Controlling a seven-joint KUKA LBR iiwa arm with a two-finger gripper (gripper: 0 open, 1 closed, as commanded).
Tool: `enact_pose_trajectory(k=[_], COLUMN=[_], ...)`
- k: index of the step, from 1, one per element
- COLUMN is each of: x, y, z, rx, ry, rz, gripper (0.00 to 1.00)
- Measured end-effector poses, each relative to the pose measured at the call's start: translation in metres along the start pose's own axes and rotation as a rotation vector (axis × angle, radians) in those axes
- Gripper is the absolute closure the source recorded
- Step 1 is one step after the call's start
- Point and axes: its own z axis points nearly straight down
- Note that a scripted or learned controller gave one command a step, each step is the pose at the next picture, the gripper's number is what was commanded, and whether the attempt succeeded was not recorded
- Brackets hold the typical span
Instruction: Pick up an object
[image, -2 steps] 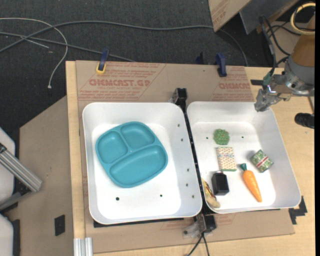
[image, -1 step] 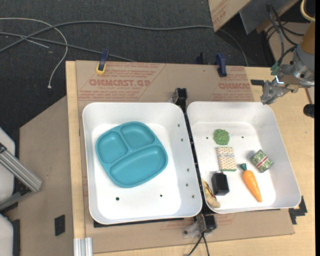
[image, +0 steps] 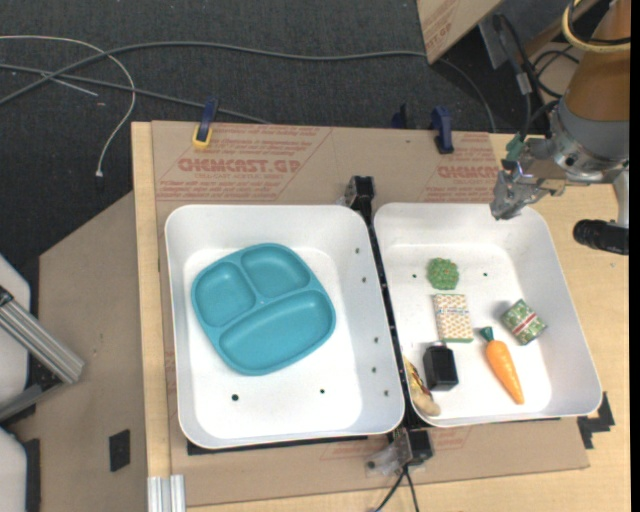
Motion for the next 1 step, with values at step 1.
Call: enact_pose_trajectory(k=[1], x=[0.0511], y=[-0.0146], z=[0.0153], rx=[0.002], ry=[0.001], rz=[0.0], gripper=[1.0])
